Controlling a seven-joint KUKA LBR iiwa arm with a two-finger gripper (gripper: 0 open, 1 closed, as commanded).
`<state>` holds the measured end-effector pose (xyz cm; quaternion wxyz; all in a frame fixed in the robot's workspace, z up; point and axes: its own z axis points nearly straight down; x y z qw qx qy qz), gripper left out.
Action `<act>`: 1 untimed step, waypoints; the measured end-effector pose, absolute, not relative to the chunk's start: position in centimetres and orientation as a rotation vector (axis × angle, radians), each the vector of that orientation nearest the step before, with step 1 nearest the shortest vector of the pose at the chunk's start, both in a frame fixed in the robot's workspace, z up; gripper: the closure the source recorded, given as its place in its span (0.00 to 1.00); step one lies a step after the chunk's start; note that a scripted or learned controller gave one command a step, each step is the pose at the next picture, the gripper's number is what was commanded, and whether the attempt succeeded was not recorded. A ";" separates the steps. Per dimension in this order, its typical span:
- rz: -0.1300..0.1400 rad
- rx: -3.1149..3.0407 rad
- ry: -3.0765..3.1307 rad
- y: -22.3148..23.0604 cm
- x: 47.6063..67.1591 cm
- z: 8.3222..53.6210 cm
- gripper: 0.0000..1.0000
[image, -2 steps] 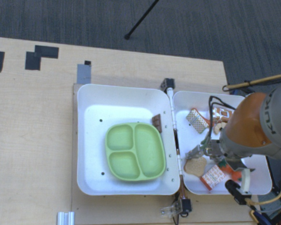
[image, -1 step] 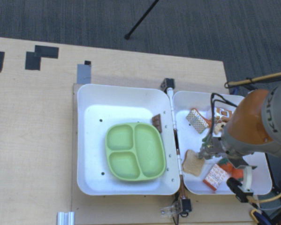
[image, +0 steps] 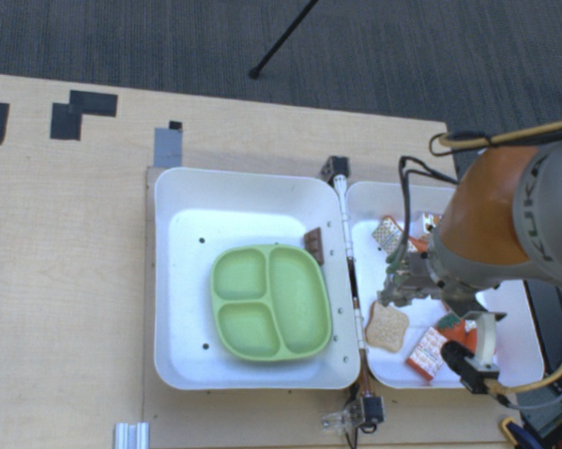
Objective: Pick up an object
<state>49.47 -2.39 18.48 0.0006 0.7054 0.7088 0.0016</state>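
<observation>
My gripper point(image: 397, 289) hangs low over the left part of the right bin point(image: 521, 307), below the grey arm with its orange band point(image: 483, 215). A tan, toast-like slice point(image: 386, 329) lies flat just below the gripper, near the bin's front left corner. Beside it to the right is a red and white packet point(image: 427, 353). A small checkered piece point(image: 387, 234) and an orange and white item point(image: 417, 241) lie farther back. A red and green item point(image: 458, 326) peeks out from under the arm. The arm hides the middle of this bin.
The left bin point(image: 180, 261) holds a light green three-part plate point(image: 272, 303), and a small brown piece point(image: 313, 239) lies by its right wall. The ridge between the bins point(image: 347, 260) runs close to the gripper's left. Cables point(image: 410, 179) loop at the back.
</observation>
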 end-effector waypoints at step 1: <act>0.004 2.216 2.225 -2.4 49.4 18.5 0.00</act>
